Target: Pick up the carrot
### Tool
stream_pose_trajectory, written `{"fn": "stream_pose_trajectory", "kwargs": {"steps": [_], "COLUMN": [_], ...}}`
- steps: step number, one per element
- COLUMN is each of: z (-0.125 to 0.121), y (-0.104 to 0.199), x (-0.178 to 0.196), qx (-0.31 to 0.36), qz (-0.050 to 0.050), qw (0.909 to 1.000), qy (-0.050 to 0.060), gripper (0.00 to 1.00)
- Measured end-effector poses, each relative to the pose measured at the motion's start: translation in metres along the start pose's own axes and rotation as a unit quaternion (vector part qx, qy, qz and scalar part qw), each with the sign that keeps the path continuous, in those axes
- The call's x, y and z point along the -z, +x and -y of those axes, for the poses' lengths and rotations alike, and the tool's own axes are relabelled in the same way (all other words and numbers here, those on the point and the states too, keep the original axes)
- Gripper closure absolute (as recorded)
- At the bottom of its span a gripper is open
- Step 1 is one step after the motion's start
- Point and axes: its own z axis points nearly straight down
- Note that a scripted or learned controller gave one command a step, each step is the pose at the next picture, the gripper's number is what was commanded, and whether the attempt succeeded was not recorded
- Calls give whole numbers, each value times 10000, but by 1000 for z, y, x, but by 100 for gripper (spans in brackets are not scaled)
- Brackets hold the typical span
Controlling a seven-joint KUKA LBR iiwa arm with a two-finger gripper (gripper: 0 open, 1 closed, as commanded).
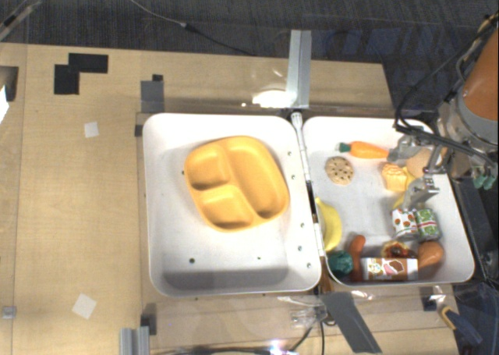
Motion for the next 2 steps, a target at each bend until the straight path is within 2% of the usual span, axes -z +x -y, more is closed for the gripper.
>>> {"fn": "stream_pose_trajectory", "kwargs": {"steps": [1,2], "z": [17,0], "y": [-53,-109], "x": [-11,-77], "qx": [-980,-843], "qz": [6,-23], "qw": [9952,9964], "qy": [1,-8], "gripper": [0,0]}}
